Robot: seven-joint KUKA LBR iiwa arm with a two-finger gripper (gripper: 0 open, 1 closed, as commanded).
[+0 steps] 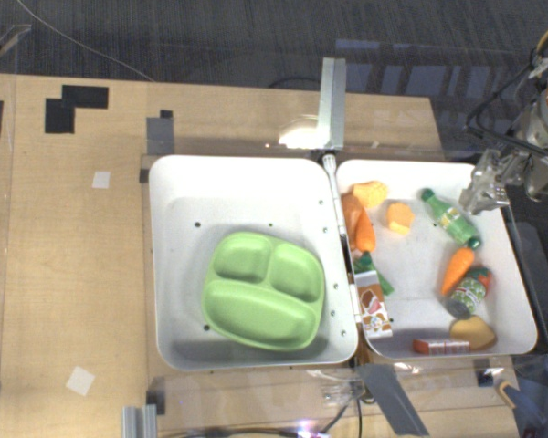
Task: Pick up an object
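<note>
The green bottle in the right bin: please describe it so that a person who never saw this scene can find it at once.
Look at the right white bin, at its far right corner near the gripper. The green bottle lies there on its side, slanted, just above a carrot. It is the only long, all-green thing among mostly orange and yellow toys.

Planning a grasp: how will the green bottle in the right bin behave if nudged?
The small green plastic bottle lies on its side, so its round body probably rolls. It looks light and smooth, so it may slip. The claw is near its upper end.
</note>
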